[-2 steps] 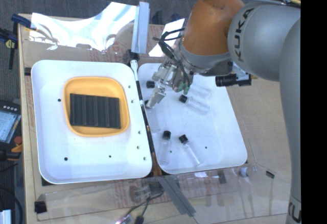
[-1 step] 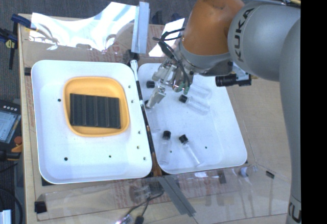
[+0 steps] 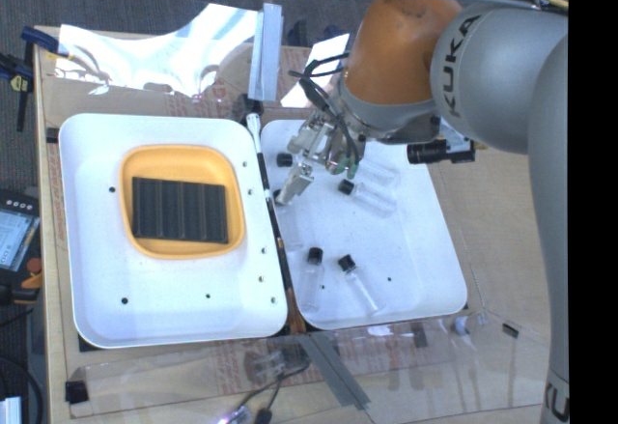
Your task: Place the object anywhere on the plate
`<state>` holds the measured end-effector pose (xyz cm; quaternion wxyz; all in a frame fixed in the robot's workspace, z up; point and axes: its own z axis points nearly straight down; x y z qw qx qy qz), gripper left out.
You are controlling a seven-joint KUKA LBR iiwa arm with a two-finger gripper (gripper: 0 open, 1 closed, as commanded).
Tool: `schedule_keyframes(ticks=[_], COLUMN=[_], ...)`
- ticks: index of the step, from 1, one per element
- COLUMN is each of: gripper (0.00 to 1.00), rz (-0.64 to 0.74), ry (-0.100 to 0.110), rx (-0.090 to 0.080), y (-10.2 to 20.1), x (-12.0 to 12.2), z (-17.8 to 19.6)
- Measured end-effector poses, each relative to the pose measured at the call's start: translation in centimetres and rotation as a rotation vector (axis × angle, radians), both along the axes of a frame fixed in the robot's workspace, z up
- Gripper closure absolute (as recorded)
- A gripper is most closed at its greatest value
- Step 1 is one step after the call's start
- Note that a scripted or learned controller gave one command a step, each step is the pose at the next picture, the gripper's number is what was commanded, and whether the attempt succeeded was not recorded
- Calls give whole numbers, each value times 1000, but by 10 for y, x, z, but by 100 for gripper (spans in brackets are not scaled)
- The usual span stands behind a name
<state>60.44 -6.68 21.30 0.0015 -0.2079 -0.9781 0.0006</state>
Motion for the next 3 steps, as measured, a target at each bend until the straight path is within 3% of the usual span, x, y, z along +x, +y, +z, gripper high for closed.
schedule_keyframes(ticks=[3], gripper=[0], rz=[0], ry=[0], rx=[0], y=[0], x=[0], z=[0])
